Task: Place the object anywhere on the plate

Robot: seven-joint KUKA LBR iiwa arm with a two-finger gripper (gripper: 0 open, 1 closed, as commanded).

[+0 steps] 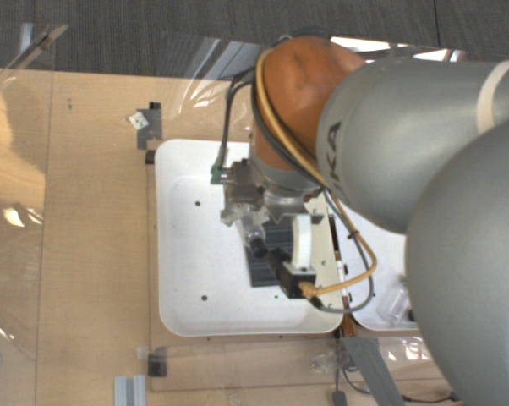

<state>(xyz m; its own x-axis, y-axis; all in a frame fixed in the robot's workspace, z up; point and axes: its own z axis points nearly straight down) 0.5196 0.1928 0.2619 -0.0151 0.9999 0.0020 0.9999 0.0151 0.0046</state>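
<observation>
Over the left shallow white bin (183, 252), right of its middle, hangs the two-finger gripper (263, 248), pointing down at the bin floor. Can't tell how far apart its jaws stand, or whether anything sits between them; the dark wrist block hides that. No task object or plate identifiable. Grey arm with orange band (301, 91) covers the bin's right side and most of the second white bin (390, 307).
</observation>
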